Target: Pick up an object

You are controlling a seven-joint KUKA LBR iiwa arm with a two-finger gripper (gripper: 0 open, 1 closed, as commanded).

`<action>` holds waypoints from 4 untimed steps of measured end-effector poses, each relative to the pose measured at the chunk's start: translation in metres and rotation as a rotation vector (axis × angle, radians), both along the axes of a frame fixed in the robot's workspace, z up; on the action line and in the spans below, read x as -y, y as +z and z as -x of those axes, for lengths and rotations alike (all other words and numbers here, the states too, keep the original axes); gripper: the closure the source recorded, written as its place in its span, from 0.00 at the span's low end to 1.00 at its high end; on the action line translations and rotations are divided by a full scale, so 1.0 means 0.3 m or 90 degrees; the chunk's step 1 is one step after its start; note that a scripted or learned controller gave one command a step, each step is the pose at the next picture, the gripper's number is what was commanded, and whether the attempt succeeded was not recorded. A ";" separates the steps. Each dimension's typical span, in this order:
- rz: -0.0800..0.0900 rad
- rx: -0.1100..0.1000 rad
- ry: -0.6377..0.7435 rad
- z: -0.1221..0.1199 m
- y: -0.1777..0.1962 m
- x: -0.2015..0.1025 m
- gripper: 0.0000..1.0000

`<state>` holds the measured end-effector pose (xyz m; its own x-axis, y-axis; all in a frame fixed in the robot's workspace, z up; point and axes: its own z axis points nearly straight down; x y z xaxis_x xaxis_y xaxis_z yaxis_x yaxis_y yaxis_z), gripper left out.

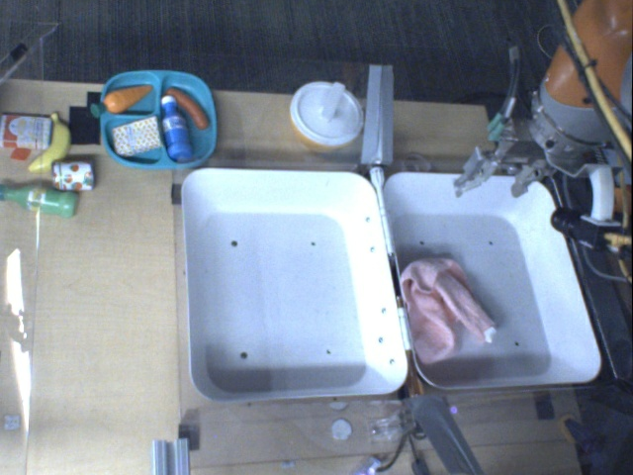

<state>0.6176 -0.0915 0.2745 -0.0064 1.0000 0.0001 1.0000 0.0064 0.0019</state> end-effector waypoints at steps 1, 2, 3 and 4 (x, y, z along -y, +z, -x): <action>0.000 0.001 0.004 0.021 -0.015 0.080 0.00; 0.001 0.006 0.162 0.224 -0.589 0.003 0.00; 0.002 0.010 0.102 0.117 -0.605 -0.007 0.00; 0.000 0.014 0.104 0.109 -0.565 -0.015 1.00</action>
